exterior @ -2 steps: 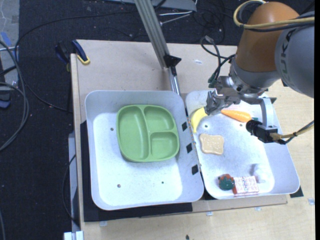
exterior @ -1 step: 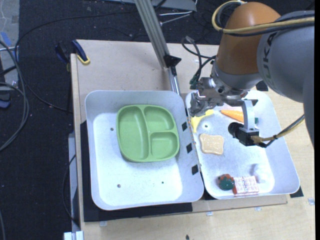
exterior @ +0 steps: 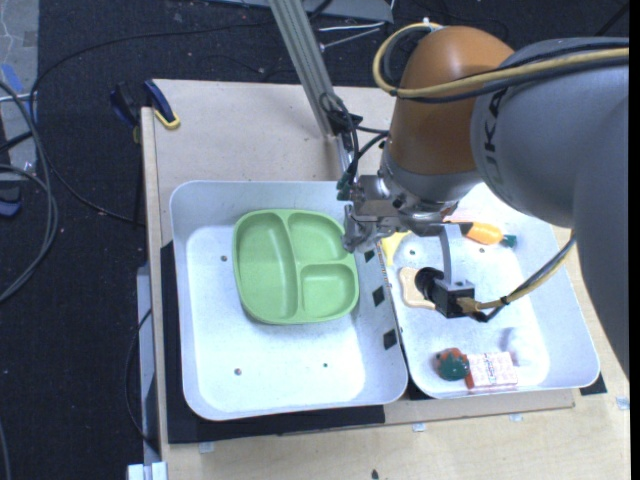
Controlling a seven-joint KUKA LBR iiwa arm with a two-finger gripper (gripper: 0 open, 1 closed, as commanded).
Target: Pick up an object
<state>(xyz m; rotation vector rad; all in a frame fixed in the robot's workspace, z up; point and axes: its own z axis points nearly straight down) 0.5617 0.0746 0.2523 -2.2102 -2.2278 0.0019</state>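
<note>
My gripper (exterior: 372,230) hangs below the orange wrist band, low over the left edge of the right bin (exterior: 560,363), close to the divider between the bins. Right under it lies a yellow piece (exterior: 393,243), partly covered by the wrist. A tan, toast-like flat object (exterior: 411,288) lies just in front of the gripper, next to a black part of the tool. An orange carrot-shaped toy (exterior: 483,233) rests further right. At the bin's front are a green and red round toy (exterior: 452,365) and a white and red box (exterior: 492,370).
A green divided plate (exterior: 295,266) sits in the left bin (exterior: 260,368), its right rim near the gripper. The arm's grey body covers the back right of the right bin. A metal pole (exterior: 300,38) slants down behind the bins.
</note>
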